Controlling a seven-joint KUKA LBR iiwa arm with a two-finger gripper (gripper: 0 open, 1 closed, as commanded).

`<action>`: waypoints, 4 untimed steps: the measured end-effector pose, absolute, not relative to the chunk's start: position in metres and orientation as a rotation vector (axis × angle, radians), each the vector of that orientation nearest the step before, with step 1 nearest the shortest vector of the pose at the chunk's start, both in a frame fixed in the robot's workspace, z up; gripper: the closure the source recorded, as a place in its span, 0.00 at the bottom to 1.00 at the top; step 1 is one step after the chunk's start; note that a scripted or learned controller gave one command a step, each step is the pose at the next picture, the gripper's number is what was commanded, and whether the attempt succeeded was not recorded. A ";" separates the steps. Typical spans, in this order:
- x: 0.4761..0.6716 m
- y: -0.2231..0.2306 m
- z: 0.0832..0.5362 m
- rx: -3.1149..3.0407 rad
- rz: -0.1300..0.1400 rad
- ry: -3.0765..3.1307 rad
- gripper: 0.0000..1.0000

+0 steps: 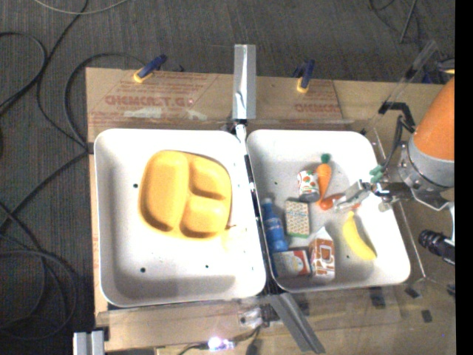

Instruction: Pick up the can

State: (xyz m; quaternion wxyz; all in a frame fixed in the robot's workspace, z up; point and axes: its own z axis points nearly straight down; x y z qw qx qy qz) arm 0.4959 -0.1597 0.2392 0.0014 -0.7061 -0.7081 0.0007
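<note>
The can (308, 182) is small and white with a red and orange label. It stands in the right bin (288, 145), just left of a toy carrot (324, 177). My gripper (349, 197) reaches in from the right edge of this bin. It hovers low over the bin floor, to the right of the can and slightly nearer the front, with the carrot between them. A small orange-red piece (329, 203) shows at the gripper's left tip. Nothing is visibly held.
The right bin also holds a blue bottle (274, 228), a checkered box (297, 218), two small cartons (321, 255) near the front wall and a banana (358, 239). A yellow divided tray (186, 193) lies in the left bin (118, 257). A metal bar (244, 87) stands behind the bins.
</note>
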 end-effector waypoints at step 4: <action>0.579 -0.109 0.101 -2.080 0.002 -2.351 0.00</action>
